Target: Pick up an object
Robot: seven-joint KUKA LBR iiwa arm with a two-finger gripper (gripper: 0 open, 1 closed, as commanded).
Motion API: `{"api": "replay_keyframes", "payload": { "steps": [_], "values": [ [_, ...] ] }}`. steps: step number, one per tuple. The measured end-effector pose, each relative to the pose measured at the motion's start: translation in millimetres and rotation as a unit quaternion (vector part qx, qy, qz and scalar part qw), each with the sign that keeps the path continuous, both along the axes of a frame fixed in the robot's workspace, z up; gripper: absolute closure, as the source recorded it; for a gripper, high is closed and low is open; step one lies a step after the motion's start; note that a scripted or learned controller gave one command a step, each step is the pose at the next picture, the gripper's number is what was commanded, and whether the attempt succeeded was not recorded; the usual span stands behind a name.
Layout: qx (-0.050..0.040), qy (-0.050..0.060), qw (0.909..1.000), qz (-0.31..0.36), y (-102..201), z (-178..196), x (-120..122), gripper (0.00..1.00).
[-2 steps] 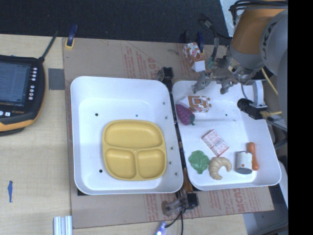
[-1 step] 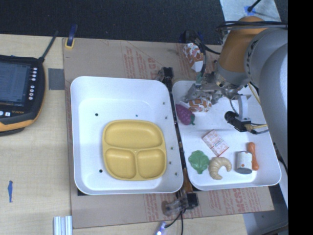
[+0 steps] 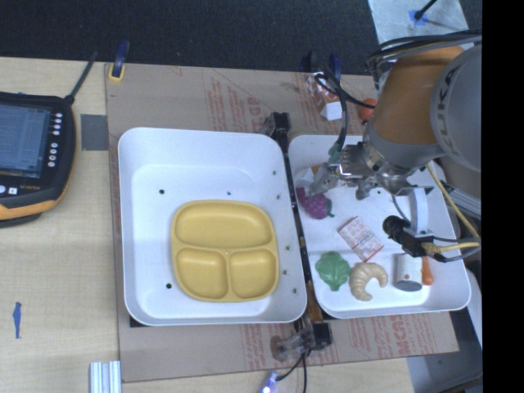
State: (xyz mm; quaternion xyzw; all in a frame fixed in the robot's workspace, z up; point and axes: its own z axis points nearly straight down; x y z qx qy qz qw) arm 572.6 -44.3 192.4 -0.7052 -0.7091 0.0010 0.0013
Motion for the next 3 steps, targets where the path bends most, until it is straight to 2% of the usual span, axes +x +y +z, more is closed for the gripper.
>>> {"api": "replay_keyframes", "payload": {
  "steps": [1, 2, 3],
  "values": [
    [-0.0007, 0.001, 1.0000, -0.001, -51, -60, -48, 0.00],
    [-0.0006, -0.001, 1.0000, 0.000, -71, -101, -83, 0.00],
    [-0.0001, 0.000, 1.0000, -0.001, -81, -101, -37, 0.00]
  ]
}}
